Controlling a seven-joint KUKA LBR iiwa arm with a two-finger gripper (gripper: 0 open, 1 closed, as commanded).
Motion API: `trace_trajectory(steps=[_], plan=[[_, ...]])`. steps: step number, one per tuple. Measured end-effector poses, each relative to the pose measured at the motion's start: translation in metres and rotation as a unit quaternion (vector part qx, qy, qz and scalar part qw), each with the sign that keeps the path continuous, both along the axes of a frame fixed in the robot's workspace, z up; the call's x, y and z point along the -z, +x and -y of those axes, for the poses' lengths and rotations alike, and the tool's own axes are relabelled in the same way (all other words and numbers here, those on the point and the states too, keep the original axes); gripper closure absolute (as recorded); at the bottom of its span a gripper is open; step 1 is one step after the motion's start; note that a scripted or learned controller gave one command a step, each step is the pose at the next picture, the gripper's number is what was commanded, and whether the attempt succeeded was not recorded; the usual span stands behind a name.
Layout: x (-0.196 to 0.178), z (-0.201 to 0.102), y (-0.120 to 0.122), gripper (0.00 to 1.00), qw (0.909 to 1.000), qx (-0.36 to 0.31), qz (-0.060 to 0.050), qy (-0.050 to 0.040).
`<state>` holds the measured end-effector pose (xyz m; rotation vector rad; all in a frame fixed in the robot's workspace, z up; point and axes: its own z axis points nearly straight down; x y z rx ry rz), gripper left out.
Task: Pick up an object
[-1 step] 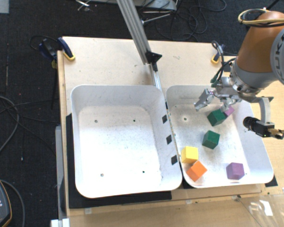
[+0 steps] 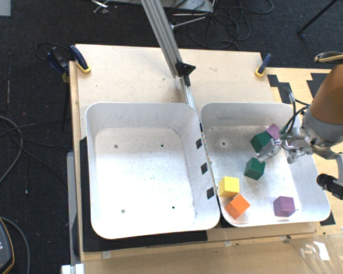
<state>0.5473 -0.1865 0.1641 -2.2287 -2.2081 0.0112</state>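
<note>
Bench: pale board [image 2: 137, 76] over dark carpet strewn with cables, bearing two white bins side by side; a slanted aluminium strut [image 2: 163, 30] meets the bench just behind the seam between them.
Left bin [image 2: 103, 119]: bare white floor with a few dark specks.
Right bin [image 2: 217, 119]: holds all the blocks you can choose from.
Arm [image 2: 331, 104]: reaches in from the right, wrist over the right bin's far right part.
Gripper [image 2: 272, 146]: low among the upper blocks; you cannot tell its opening, since metal and blocks overlap.
Nearest targets: green block [image 2: 259, 141] and pink-purple block [image 2: 272, 132], touching or nearly so, right at the tool.
Second green block [image 2: 254, 168]: just below them, apart.
Yellow block [image 2: 229, 185] and orange block [image 2: 237, 206]: touching, by the bin's left wall.
Purple block [image 2: 284, 206]: alone near the front right.
Advice: you should straddle one block only; the crowded pair invites a glancing close, so centre on the upper green block before lifting.
</note>
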Motion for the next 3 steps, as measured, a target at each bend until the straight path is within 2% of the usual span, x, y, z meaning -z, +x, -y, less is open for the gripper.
trace_trajectory(steps=[1,2,3], plan=[[0.070,-0.023,0.004,0.00,1.0000,-0.005,0.005,0.0008],[0.056,-0.021,0.006,1.00,1.0000,-0.004,0.007,-0.0001],[-0.035,-0.140,0.028,1.00,0.9999,-0.011,0.008,0.0025]])
